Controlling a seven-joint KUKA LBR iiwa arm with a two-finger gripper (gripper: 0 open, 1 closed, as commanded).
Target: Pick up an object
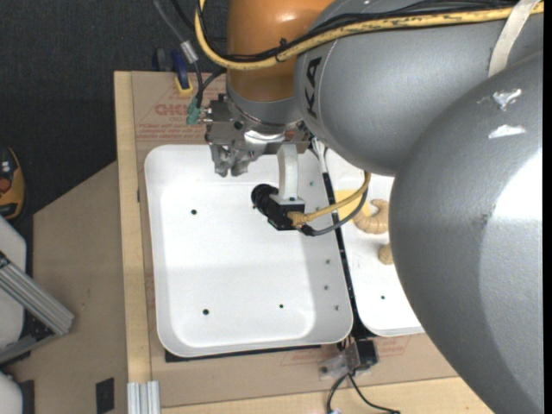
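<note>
My gripper (231, 160) hangs over the far edge of the left white bin (233, 274), just above its floor. I see nothing in it. A tan, knobbly object (373, 219) lies in the right bin (384, 310), close to the divider, and a second tan piece (385, 253) peeks out below it, half covered by the arm. A white bracket with a black end (274, 207) and a yellow cable hangs from the wrist, right of the gripper, over the left bin.
The big grey arm covers most of the right bin and the upper right of the view. A cardboard sheet (129, 231) lies under the bins. Cables and a small black connector (362, 354) sit at the front between the bins.
</note>
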